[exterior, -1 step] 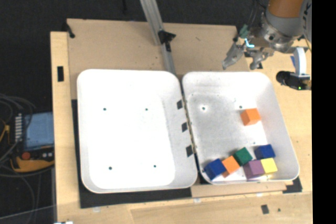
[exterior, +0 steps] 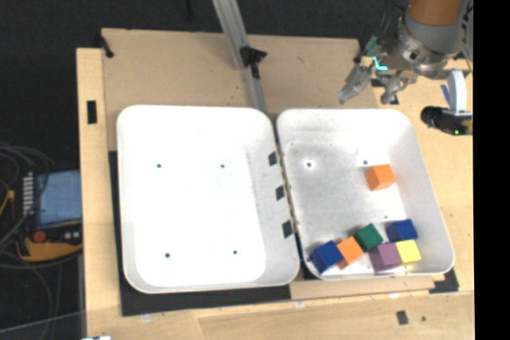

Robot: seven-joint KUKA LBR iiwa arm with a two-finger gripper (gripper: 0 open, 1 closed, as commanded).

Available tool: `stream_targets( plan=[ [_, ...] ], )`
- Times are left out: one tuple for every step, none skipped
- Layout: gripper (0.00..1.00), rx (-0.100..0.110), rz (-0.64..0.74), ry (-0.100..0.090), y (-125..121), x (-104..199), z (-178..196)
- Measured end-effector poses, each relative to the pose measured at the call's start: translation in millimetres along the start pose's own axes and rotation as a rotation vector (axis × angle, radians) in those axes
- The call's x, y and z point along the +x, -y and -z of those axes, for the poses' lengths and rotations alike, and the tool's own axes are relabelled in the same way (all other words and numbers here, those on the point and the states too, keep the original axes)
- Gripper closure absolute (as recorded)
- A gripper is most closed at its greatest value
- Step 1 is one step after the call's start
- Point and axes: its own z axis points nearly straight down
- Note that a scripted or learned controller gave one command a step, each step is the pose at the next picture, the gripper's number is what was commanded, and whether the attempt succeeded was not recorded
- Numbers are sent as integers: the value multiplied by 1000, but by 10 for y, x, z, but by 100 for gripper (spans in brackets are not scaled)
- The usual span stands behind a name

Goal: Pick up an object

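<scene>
The gripper [exterior: 368, 90] hung spread and empty above the right bin's [exterior: 343, 120] far rim. The lone orange block [exterior: 380, 177] lay below and nearer, well apart from the 6 clustered blocks; it looked the easiest target.

Fixed overhead camera looks slantwise onto both bins [exterior: 199, 119].

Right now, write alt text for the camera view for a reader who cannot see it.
The gripper hangs open above the far rim of the right bin, holding nothing. That bin holds an orange block alone mid-bin and six coloured blocks clustered at its near edge. The left bin lies beside it.
</scene>
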Motion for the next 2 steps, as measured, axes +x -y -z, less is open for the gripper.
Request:
stream_targets(
  plan=[
    [0,4,-2,-1,-14,4,-627],
    [0,3,2,-1,-19,60,-1072]
  ],
)
